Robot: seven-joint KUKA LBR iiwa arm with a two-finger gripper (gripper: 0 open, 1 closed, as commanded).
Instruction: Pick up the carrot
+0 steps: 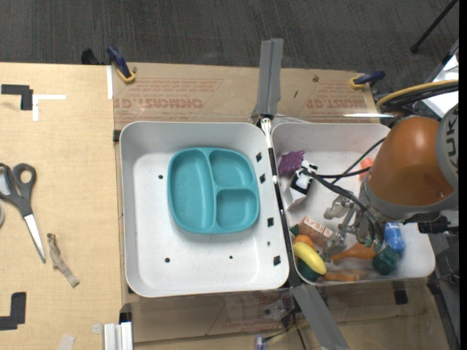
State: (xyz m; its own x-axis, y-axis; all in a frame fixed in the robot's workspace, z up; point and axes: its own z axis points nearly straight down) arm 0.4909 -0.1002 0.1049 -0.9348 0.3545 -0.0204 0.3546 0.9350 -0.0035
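The orange carrot (359,254) lies near the front of the right bin (343,146), pointing left to right. A second orange piece (341,275) rests just in front of it against the bin's front wall. My gripper (341,245) reaches down into the right bin and sits right over the carrot's left end, partly covering it. Whether it touches the carrot is hidden by the wrist and cables.
A yellow banana (308,254) and a green item (312,268) lie left of the carrot. A blue object (393,237) and a green one (384,263) lie to its right. A purple item (291,160) sits at the back. The left bin (139,217) holds a teal divided plate (214,189).
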